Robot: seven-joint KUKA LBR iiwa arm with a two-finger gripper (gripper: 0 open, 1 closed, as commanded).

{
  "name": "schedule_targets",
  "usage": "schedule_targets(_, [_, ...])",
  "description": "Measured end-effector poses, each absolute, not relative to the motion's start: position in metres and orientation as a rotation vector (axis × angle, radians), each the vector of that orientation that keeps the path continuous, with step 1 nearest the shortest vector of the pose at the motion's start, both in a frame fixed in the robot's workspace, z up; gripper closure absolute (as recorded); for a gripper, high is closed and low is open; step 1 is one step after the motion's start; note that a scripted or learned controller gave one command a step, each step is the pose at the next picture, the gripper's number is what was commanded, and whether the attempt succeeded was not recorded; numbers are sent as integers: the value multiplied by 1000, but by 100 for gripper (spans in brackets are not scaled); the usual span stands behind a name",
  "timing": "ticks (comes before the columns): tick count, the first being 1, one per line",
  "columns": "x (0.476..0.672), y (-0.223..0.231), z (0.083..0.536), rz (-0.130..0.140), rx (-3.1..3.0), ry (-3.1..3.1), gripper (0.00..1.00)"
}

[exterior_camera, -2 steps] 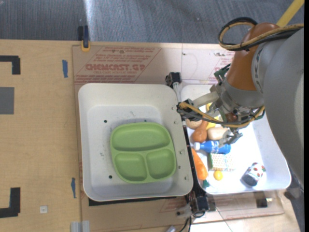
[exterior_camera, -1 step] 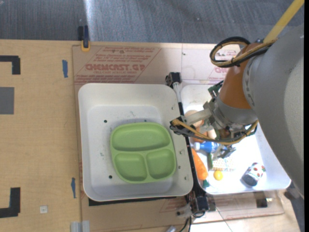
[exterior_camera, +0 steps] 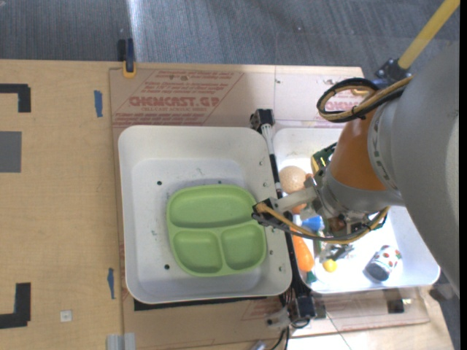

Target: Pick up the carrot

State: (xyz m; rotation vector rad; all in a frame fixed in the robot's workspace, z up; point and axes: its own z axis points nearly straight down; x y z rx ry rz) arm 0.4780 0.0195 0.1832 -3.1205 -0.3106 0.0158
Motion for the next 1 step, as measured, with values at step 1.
schedule_targets(1, [510,1,183,6,-3126,-316,0])
